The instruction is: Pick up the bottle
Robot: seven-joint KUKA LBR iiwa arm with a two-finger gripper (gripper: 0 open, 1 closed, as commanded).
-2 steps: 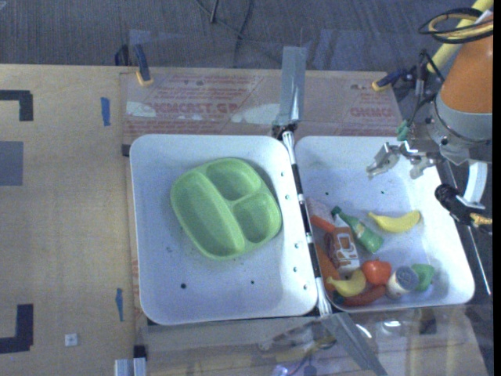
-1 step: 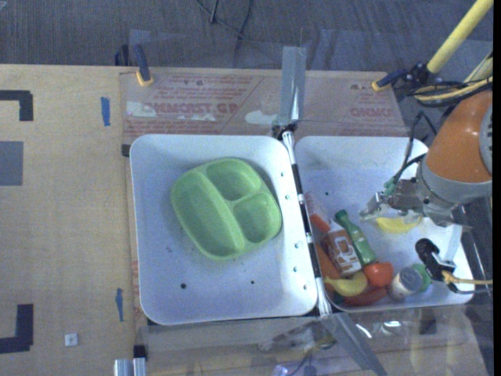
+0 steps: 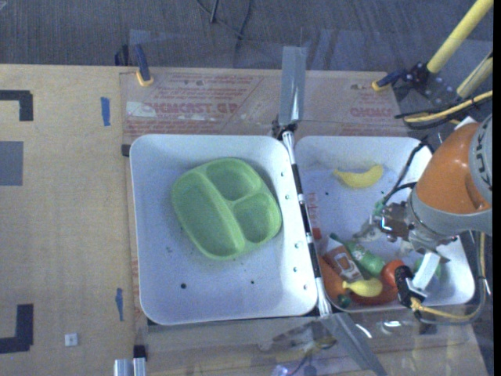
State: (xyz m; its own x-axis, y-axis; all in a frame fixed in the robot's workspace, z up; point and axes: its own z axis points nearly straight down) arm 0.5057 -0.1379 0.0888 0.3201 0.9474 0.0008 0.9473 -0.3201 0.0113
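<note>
the arm hangs over the right bin (image 3: pixel 313 159), its gripper (image 3: pixel 385 227) low beside the clutter — this looks like the approach, nothing lifted yet, and i can't tell how the gripper is set. the bottle (image 3: pixel 362 257) lies tilted on its side near the bin's front, green with a dark cap, touching the orange pieces (image 3: pixel 338 285) and just above a small banana (image 3: pixel 365 288). next it needs a clean line onto the bottle alone.

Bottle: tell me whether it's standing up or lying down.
Lying down. The green bottle rests on its side in the right bin, among the items at the near edge, beside the gripper.
</note>
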